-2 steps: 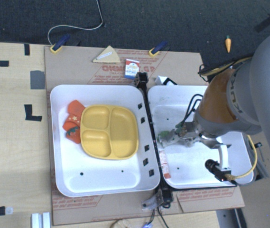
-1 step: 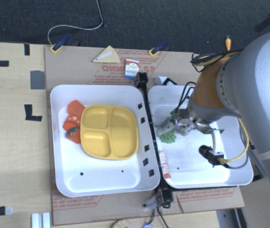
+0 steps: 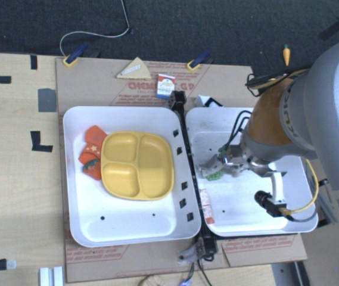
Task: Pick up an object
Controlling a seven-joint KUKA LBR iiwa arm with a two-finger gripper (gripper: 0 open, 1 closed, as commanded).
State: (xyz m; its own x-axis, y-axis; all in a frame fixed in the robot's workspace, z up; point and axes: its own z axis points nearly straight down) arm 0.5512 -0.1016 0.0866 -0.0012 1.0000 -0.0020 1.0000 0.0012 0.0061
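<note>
Gripper point(image 3: 221, 163) at the end of the grey arm point(image 3: 327, 100) sits low in the right bin point(image 3: 240, 216), over its left-middle floor; whether it is spread or closed cannot be told, since the wrist and cabling hide it. Just beside its tip lies a small green object point(image 3: 213, 174), touching or nearly touching the tool, with nothing showing it as gripped. The orange band point(image 3: 270, 121) wraps the arm above the wrist, and a yellow cable point(image 3: 303, 207) loops along the bin's right side. Both bins are smooth, shallow white plastic with rounded corners, meeting at a dark divider strip point(image 3: 187, 171). The left bin point(image 3: 127, 225) carries a glossy yellow divided plate point(image 3: 138, 164), three compartments, rounded outline; an orange-red object point(image 3: 92, 151) lies pressed against its left edge. Bare white floor remains along the lower parts of both bins. They rest on a brown cardboard sheet point(image 3: 98, 82) laid on a pale wooden bench point(image 3: 14, 189); dark carpet point(image 3: 187, 11) lies beyond.
</note>
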